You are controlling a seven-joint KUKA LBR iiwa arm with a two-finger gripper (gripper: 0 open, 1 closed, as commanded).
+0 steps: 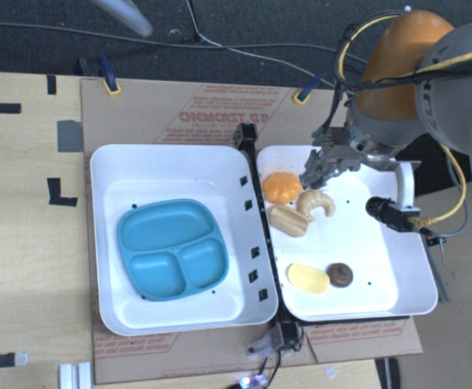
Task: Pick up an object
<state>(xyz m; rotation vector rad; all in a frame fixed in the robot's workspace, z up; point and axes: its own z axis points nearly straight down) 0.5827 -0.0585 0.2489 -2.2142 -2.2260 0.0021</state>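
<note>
I'm seeing the gripper [312,181] hovering in the right bin [414,286] over the croissant [317,203], beside the orange [281,187]; finger state: I cannot tell.

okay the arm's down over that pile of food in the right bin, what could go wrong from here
The gripper hangs right above the croissant, which touches the orange and bread roll. It may nudge the neighbours or trap two at once. The orange lies against the bin wall, so little room there.

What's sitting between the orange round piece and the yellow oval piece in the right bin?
In the camera view, a tan bread-like roll lies between the orange round piece and the yellow oval piece; below the roll, bare white bin floor continues to the yellow piece.
</note>
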